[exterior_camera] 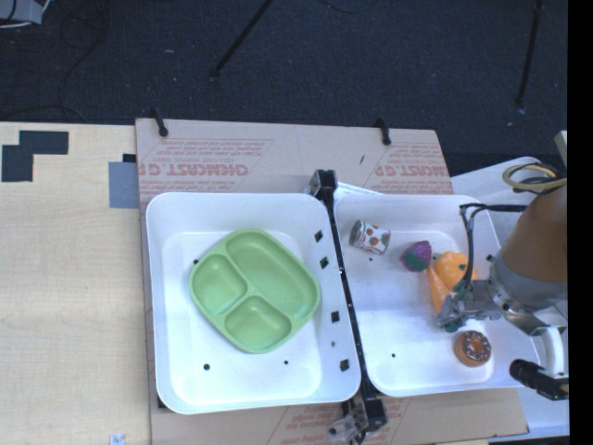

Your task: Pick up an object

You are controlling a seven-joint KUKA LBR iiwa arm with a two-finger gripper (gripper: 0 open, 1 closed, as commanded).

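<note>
The right bin (398,378) holds several small objects: a white patterned cup (369,237) lying on its side, a purple toy fruit (417,255), an orange toy (443,279) and a brown round doughnut-like piece (473,348). My gripper (452,315) is low in this bin, right at the lower end of the orange toy and just above-left of the brown round piece. Whether anything sits between its fingers is hidden by the wrist. The grey arm (537,258) with its orange band comes in from the right.
The left bin (176,369) bears a green divided plate (254,289). A black divider (338,295) with clips runs between the bins. Cardboard lies under both bins, and wooden bench surface stretches to the left.
</note>
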